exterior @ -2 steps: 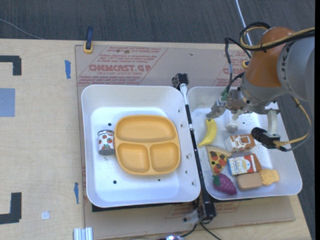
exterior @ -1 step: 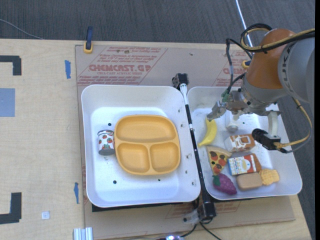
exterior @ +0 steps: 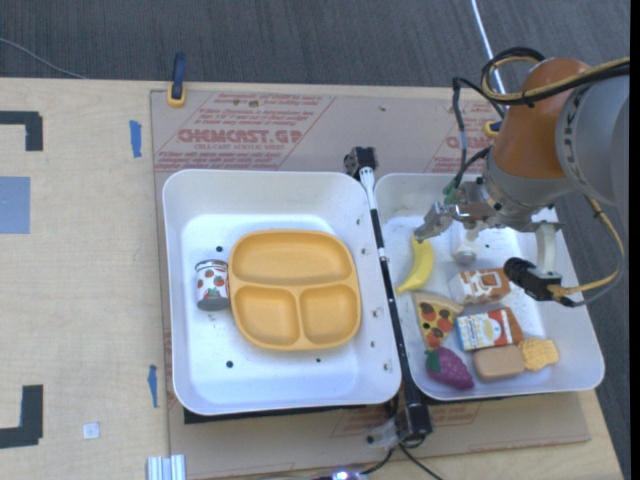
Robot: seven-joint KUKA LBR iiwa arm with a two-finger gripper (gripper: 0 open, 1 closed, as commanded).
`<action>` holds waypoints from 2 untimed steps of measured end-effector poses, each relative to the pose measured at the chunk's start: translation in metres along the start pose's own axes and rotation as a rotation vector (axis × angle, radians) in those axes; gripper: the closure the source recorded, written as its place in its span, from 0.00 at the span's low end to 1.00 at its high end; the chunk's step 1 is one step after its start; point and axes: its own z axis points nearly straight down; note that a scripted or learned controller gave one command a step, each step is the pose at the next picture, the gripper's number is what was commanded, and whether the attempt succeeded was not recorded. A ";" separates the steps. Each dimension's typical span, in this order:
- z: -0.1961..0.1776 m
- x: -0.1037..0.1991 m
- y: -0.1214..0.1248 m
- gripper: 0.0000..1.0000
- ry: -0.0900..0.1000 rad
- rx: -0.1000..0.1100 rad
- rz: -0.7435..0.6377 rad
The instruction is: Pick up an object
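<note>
The arm (exterior: 560, 138) reaches over the right bin (exterior: 585, 368). The left bin (exterior: 190, 268) holds a yellow 3-compartment tray (exterior: 295, 288) and a small cup (exterior: 211, 285). The gripper (exterior: 462, 230) hangs above the banana (exterior: 419, 265); whether it grips anything cannot be told. Nearby lie a pizza slice (exterior: 436, 320) and carton (exterior: 489, 329).

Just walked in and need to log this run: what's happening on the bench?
The arm reaches in over the right bin, its gripper hanging above the toy food: a banana, pizza slice, small cartons and more. Nothing shows between its fingers yet. The left bin holds a yellow divided tray and a small cup.
</note>
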 end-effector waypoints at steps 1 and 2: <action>0.001 -0.001 -0.007 0.00 -0.003 -0.004 0.001; 0.001 -0.002 -0.009 0.00 -0.004 -0.008 0.001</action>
